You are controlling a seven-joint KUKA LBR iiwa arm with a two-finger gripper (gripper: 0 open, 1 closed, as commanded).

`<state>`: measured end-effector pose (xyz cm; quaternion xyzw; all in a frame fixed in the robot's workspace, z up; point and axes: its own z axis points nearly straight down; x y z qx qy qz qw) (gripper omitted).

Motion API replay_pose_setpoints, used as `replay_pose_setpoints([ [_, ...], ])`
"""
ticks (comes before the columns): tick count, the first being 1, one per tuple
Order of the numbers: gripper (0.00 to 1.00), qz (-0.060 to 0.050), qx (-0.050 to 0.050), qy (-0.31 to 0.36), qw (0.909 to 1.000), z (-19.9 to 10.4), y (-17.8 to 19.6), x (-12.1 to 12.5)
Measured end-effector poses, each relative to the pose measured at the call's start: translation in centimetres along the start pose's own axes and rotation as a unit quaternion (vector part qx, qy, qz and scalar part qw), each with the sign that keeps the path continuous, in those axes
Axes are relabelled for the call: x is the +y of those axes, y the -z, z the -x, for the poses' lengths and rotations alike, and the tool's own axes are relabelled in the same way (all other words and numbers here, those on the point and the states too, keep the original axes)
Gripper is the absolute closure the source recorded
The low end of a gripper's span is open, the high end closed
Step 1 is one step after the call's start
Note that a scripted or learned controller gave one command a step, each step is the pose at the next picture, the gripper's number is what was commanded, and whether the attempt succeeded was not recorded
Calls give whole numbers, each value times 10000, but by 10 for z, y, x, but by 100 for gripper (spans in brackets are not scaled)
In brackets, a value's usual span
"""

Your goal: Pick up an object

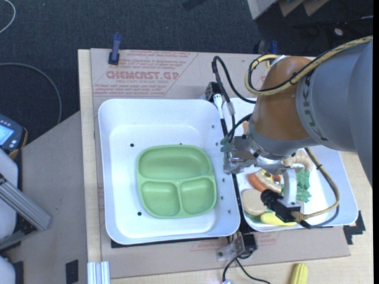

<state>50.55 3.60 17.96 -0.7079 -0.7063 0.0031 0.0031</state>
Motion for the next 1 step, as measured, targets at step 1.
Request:
replay_pose_setpoints([
  [1,100,152,-4,7,9999,39,215,12],
])
